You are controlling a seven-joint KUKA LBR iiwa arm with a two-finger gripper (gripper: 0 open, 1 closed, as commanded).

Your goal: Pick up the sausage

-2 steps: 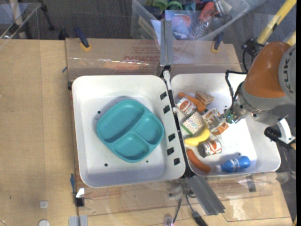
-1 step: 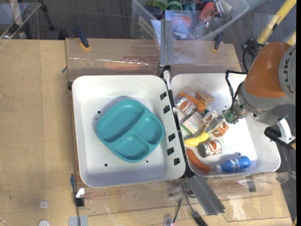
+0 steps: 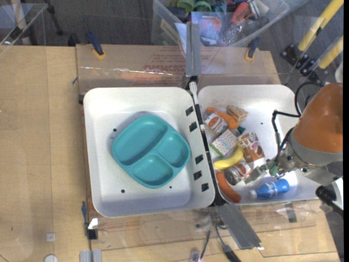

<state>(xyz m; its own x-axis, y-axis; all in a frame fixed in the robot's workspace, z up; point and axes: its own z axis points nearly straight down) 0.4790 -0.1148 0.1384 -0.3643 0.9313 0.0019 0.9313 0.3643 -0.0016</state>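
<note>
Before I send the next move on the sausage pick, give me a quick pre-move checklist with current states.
1. Sausage visible in the right bin, near its front left corner: ok.
2. Gripper above the sausage: not ok, it sits to the right, by the blue bottle.
3. Finger opening: cannot tell.
4. Sausage free of clutter: not ok, banana and a can crowd it.
5. Sausage already held: not ok.

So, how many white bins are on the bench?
2. The left bin holds a teal divided plate; the right bin holds the sausage and other toy food.
</note>
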